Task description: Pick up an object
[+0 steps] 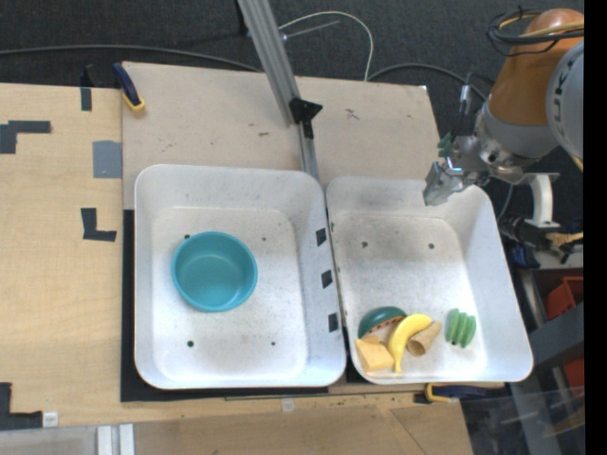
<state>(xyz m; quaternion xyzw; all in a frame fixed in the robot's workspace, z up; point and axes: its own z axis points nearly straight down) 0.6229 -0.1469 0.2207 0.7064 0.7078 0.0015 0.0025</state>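
The cluster of small objects at the near end of the right bin (493,245) lies closest to the camera: a yellow banana (408,335), curved, resting against a tan block (376,354) on its left and a tan piece (426,337) on its right, with a dark green rounded object (381,318) just behind them and a green ridged item (461,329) a little apart to the right.

The gripper (438,190) hangs over the far right corner of that same bin, close to the rim, nothing visibly between its fingers; whether they stand wide or narrow cannot be told from this angle. The grey arm with its orange band (536,69) rises behind it to the right. The cluster is well apart from the gripper, at the opposite end of the bin.

Further out, the left bin (152,197) holds a teal bowl (214,271), upright, toward its left middle. A slanted metal pole (270,41) runs down to the seam between the two bins.
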